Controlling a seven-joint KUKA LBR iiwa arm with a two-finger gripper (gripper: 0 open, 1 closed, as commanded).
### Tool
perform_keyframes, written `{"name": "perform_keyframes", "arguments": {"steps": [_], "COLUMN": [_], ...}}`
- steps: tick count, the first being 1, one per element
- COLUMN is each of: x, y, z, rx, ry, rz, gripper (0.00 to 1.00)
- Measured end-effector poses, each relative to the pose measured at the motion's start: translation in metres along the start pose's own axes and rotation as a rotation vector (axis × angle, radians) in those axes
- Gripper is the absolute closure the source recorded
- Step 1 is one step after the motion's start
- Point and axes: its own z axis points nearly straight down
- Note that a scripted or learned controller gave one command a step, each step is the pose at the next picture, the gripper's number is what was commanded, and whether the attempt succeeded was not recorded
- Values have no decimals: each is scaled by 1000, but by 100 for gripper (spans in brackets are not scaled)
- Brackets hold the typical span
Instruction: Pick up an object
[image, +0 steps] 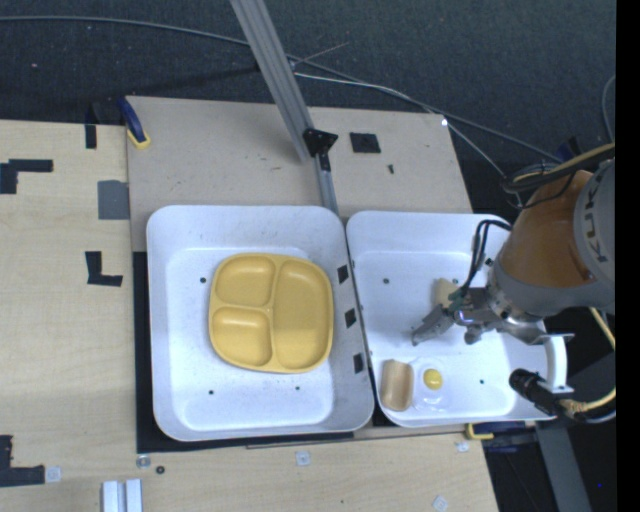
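Gripper hangs low in the right bin, its finger state impossible to tell, with the small yellow ball just below it in view and the tan block beside that

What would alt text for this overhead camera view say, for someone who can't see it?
A grey robot arm reaches from the right into the right white bin, its gripper low above a small yellow ball and a tan piece. The left bin holds a yellow divided plate.
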Motion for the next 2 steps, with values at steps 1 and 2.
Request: {"name": "perform_keyframes", "arguments": {"steps": [1, 2], "x": [0, 0], "y": [0, 1], "z": [52, 39], "rx": [-8, -10], "ry": [-3, -3], "rz": [-1, -1], "gripper": [0, 100]}}
